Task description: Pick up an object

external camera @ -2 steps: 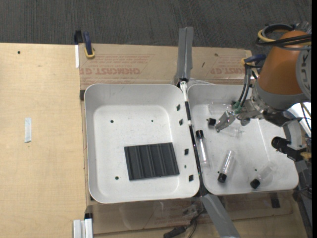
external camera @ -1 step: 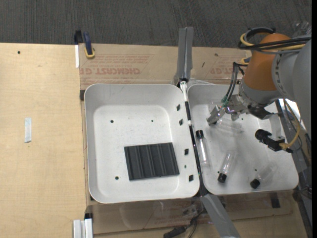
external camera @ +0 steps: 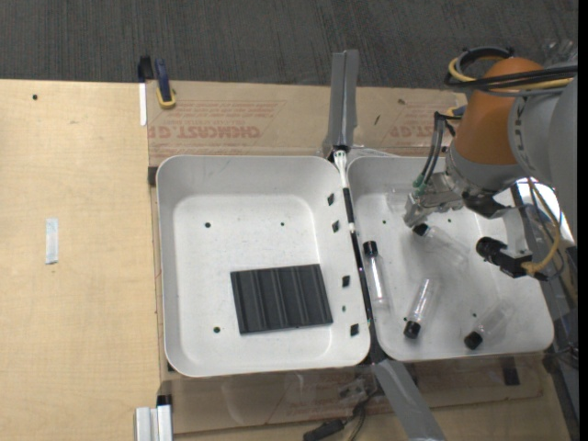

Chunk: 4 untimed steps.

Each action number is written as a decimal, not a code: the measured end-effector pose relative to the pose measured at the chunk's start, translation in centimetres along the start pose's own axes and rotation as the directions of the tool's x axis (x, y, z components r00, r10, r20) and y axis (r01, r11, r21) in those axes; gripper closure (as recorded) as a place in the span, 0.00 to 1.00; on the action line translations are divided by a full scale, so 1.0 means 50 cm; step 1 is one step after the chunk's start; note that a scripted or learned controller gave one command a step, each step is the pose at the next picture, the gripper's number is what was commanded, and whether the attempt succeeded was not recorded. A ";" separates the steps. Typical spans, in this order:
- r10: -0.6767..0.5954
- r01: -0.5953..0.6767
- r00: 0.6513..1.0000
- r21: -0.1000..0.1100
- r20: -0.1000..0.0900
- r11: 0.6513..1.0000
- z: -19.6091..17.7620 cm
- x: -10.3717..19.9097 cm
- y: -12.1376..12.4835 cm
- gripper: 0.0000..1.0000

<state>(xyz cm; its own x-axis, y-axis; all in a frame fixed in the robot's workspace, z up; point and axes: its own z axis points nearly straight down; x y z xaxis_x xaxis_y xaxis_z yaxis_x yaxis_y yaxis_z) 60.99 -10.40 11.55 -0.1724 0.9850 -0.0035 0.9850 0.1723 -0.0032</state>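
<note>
you had two white bins side by side on the bench. the left bin (external camera: 184,246) held one thing, a dark ribbed pad (external camera: 280,299) lying flat toward its front. the right bin (external camera: 390,343) held several clear tubes with black caps: one tube (external camera: 373,274) lay along the left wall, its cap at the far end; a second (external camera: 417,306) lay tilted near the middle, cap toward the front; a third (external camera: 487,327) lay near the front right corner, faint against the white, with its cap at the front. another black cap (external camera: 420,231) sat just under the gripper, and you could not tell from this view whether it was touching it.

your arm (external camera: 501,122) reached in from the right, orange band above the wrist, bent down over the far part of the right bin. the gripper (external camera: 424,208) hung low there, close to the bin floor. you could not tell whether it was spread or pressed together, or whether it pinched anything; the tip was too small and blurred to read.

the tubes looked slim and see-through, easiest to find by their caps.
</note>
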 end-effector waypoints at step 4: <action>-0.269 0.269 0.963 -0.003 -0.003 0.963 0.012 -0.031 -0.275 0.00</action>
<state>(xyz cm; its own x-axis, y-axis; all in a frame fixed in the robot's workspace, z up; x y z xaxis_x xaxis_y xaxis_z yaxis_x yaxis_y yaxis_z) 47.71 -14.31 10.99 -0.4310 0.9024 0.0007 0.9024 0.4310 -0.0006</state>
